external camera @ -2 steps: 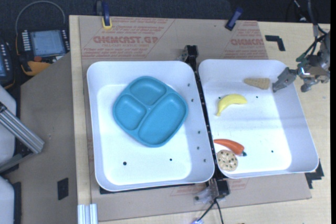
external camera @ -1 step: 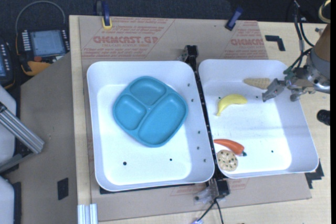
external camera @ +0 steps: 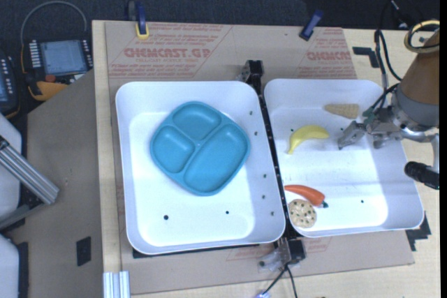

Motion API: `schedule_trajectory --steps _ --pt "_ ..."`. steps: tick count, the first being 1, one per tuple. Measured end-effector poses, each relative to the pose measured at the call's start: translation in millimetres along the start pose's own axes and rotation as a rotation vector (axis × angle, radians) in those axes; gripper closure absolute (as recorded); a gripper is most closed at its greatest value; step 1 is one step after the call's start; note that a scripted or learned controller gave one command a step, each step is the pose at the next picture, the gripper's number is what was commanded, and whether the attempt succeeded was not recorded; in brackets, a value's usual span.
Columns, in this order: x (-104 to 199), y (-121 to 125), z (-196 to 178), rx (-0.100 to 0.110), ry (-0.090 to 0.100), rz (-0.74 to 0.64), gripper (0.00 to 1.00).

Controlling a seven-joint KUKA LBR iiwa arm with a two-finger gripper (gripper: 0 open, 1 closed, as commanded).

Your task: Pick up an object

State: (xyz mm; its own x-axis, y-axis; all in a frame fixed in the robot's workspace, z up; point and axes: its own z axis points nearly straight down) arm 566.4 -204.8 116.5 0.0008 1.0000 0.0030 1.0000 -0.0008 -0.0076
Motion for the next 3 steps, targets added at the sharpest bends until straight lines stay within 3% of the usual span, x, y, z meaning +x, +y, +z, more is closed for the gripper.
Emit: schedule_trajectory --steps 1,2,3 --pt "-1 2 -15 -0.009 -0.004 0.000 1.00" --pt "9 4 -71 -0.015 -0.006 -0.003 1.00" --pt "9 5 -87 -0.012 -0.005 -0.001 1.00"
